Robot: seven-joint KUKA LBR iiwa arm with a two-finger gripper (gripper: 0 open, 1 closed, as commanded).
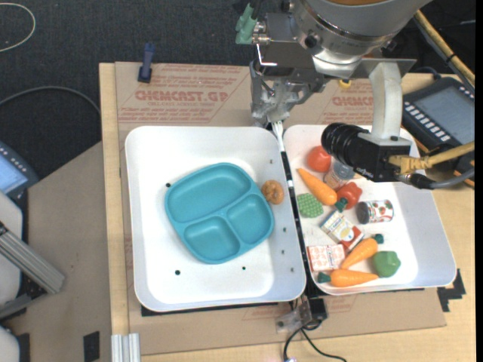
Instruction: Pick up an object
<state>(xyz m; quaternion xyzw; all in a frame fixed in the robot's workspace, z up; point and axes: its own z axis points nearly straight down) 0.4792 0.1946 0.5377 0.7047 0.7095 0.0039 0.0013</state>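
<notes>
- The big grey arm point(362, 6) with its orange band reaches in at the top of the view, above the back edge of the two bins.
- The brown board point(189, 96) under the bins has red writing. It looks like "CHEMCAST GP", but the end is hard to read.
- The left bin point(147, 225) is white and holds a blue plate and one small snack.
- The right bin point(430, 232) is white too and holds a pile of toy food, all close together.
- The blue plate point(219, 211) has three parts, and nothing lies in them.
- The gripper point(276, 111) hangs over the back rim where the two bins meet. I cannot tell how its jaws stand, and I see no toy in it.
- An orange carrot point(317, 187) lies near the middle wall. Two more carrots point(355, 266) lie near the front.
- A red tomato point(319, 159) sits at the back of the pile.
- A green pepper point(386, 262) sits at the front right.
- A small can point(376, 212) lies on its side. Its label is too small to read.
- A little box point(325, 257) has red print I cannot read.
- A brown cookie point(272, 192) lies just beside the blue plate.
- I think the job is not done yet. Every toy lies in a bin. The gripper must go down, close on one toy and lift it.
</notes>
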